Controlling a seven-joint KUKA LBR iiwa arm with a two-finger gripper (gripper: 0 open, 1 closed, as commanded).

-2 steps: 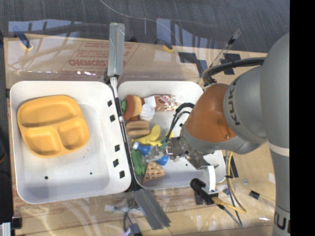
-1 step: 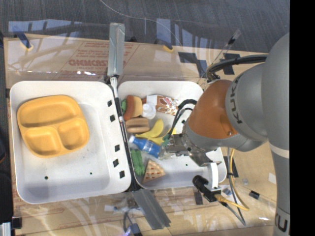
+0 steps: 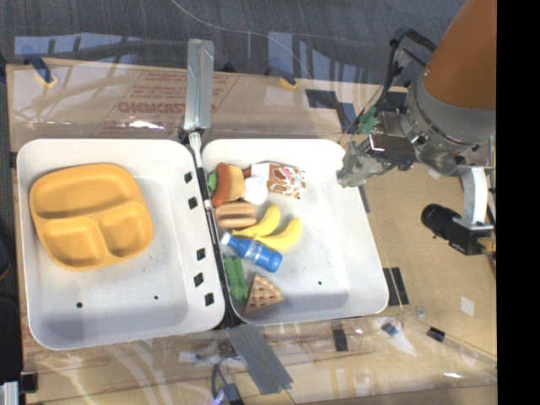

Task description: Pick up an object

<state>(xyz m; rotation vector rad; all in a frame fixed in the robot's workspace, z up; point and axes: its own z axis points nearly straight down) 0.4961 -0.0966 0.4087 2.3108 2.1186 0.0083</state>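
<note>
Approach step: the gripper (image 3: 353, 173) hangs over the right bin's (image 3: 359, 264) far right rim (grip state unreadable); next, descend toward the banana (image 3: 278, 229).

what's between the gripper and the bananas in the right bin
In the camera view, only bare white floor of the right bin lies between the gripper and the bananas; the small carton sits just above that line.

Fixed overhead camera, slanted down, both bins (image 3: 110, 323) in frame
</note>
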